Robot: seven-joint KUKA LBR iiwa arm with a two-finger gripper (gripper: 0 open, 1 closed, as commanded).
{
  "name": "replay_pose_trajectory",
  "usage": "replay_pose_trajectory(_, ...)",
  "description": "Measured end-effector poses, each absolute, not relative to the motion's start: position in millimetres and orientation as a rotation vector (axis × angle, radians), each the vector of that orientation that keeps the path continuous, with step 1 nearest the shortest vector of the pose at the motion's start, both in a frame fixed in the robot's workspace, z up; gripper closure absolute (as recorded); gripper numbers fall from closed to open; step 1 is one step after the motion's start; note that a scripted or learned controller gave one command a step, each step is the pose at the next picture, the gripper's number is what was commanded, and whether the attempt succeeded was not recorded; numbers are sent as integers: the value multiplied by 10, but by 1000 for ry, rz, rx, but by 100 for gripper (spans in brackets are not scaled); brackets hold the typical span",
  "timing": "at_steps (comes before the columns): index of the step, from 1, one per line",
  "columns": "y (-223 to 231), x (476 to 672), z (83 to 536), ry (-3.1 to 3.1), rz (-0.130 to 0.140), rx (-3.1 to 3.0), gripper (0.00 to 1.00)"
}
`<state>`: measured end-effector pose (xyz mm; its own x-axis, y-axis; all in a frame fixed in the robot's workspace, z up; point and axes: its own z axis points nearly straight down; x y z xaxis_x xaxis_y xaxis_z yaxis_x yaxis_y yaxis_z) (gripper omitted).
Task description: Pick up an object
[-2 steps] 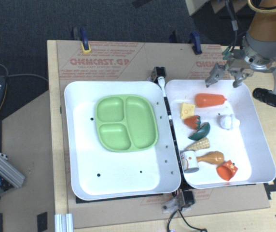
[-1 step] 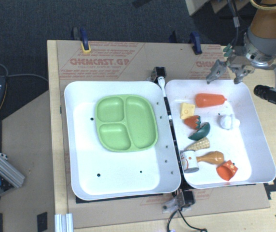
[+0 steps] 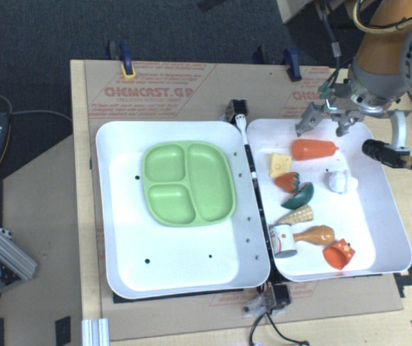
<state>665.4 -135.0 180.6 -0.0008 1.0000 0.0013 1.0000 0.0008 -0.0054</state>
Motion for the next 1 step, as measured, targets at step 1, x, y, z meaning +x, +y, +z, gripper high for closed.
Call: replay_pose_trajectory(1,-1438,6655,1230,-2218,6,-2219,0)
